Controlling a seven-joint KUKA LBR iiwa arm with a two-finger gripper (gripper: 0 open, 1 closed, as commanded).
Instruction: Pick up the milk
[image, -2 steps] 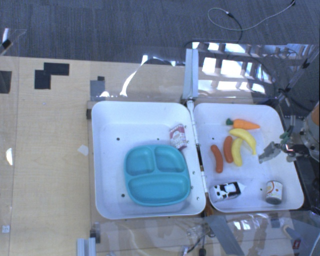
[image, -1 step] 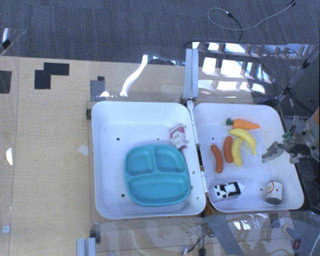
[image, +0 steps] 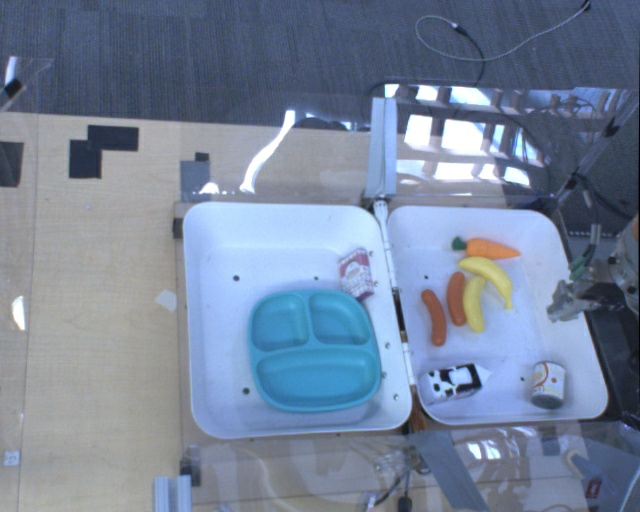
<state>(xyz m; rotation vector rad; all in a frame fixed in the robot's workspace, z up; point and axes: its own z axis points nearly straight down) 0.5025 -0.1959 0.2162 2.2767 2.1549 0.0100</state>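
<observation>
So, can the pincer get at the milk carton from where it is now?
Probably yes. The pincer sits at the right bin's right edge, and the milk carton lies alone near the front wall. The cup and sausages lie apart from it, leaving the way free.

a lab: taped bench (image: 90, 300), loose cable (image: 470, 40), white bins (image: 200, 300).
</observation>
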